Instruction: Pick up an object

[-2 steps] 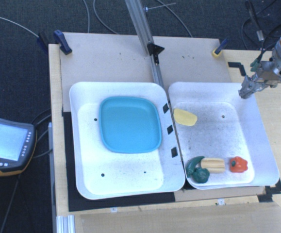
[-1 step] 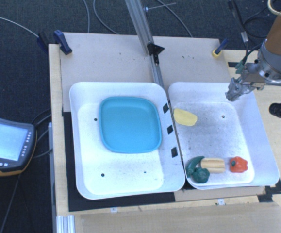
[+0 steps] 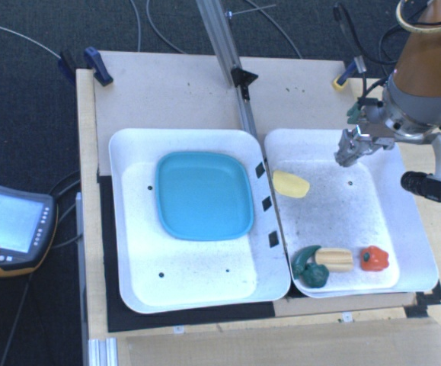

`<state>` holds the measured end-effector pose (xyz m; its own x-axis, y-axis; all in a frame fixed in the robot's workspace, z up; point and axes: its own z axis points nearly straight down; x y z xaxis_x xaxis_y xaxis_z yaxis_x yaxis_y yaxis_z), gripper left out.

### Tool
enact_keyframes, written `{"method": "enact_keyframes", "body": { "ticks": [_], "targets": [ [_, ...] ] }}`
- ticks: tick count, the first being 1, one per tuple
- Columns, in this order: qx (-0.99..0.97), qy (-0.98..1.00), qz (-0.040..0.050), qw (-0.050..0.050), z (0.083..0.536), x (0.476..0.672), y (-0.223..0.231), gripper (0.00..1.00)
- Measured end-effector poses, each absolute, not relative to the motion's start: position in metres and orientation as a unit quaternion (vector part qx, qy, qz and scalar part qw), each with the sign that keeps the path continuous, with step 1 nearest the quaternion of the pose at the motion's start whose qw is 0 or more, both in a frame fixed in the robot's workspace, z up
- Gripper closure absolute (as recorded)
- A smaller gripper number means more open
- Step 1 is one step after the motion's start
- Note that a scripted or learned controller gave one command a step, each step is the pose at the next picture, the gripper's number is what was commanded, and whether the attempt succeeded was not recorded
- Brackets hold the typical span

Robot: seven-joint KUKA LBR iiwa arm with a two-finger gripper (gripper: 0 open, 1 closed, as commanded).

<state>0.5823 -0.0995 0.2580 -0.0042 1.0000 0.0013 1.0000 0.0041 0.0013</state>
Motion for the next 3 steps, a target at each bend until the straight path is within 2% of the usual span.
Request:
{"method": "enact_keyframes", "body": {
  "ticks": [1,2,3],
  "targets": [
    [-0.706,-0.709,-0.0001,0.001,0.244,0.573,-0.048,1.0],
    [-0.706,-0.709,-0.0005,0.0,0.239,0.552,0.007,1.0],
    [-0.706,-0.709,-0.0001,0.001,0.23,0.547,0.058,1.0]
  ]
}}
